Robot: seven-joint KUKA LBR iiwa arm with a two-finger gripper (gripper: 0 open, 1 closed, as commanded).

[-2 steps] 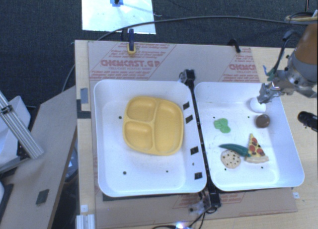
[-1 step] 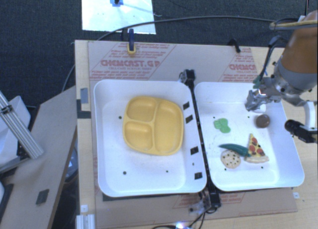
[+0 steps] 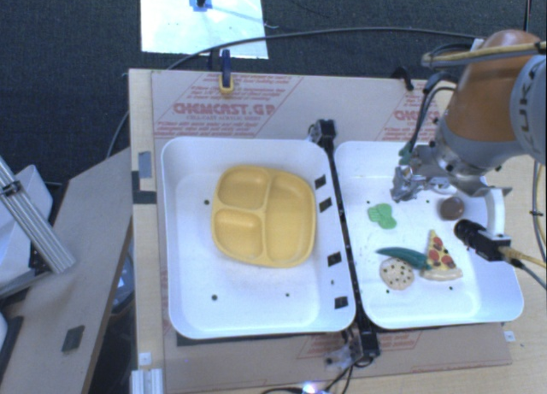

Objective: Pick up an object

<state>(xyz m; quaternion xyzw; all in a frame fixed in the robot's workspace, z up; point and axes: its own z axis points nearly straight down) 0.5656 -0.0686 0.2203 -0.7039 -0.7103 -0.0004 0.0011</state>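
Grey arm w/ orange band reaches over right bin [image 3: 504, 302]; gripper [image 3: 407, 184] hangs above green piece [image 3: 382, 215], nothing held. Approach step. Finger state: cannot tell, view too coarse. Next: descend, close on piece. Pizza slice [image 3: 439, 255], cookie [image 3: 397, 273] lie beyond it.

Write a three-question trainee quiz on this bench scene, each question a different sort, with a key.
1. True or false: the yellow divided plate lies in the left bin.
2. Which item lies nearest the gripper? A pizza slice; B green piece; C cookie.
3. Fill in: the brown ball rests in the ____ bin.

Key: 1 true; 2 B; 3 right.
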